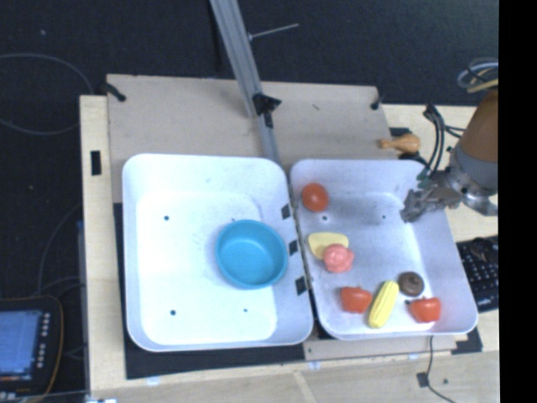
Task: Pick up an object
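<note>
Bins side by side on the bench: left bin [151, 225] with a blue bowl [251, 253] near its right wall, right bin [377, 183] with the toy food. Gripper [417, 203] hangs over the right bin's upper right corner, above bare white floor, arm [478, 145] coming in from the right edge. Nothing sits between its fingers; whether they are apart or together cannot be told at this size. Objects all lie apart from the gripper: red ball [315, 196] at upper left of the right bin; yellow piece [326, 243] with a pink lump [339, 259] touching it at mid left; red piece [356, 299], corn cob [383, 303], brown round piece [410, 284] and another red piece [425, 309] along the near wall. Corn cob lies tilted, just beside the first red piece.
</note>
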Controlling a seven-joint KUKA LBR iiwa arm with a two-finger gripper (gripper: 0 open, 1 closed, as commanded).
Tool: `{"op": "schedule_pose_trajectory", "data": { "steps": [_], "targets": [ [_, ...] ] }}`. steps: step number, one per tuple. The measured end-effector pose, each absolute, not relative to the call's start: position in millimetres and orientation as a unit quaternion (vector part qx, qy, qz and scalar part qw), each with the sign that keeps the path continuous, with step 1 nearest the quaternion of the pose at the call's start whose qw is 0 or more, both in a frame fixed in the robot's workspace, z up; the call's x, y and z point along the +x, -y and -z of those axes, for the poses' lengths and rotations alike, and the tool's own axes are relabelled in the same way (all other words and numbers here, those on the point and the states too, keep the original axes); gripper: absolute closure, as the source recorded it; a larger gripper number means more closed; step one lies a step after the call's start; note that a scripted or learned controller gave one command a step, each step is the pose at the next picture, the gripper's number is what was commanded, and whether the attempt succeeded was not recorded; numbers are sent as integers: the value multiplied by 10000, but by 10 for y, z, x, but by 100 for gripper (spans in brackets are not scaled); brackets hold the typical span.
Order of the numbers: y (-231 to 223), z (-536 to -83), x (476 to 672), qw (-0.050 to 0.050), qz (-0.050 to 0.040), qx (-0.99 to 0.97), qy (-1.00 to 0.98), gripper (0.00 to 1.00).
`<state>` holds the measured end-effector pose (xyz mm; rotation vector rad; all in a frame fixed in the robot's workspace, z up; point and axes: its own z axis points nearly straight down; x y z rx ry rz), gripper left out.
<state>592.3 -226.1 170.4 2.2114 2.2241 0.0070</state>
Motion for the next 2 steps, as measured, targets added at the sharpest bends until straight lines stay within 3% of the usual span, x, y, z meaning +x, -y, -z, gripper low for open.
{"op": "schedule_pose_trajectory", "data": {
  "steps": [1,2],
  "targets": [
    [2269,-2173,5936,23,-22,7044,-7098,100],
    [1835,-2141,5836,5,-3,7044,-7098,100]
  ]
}}
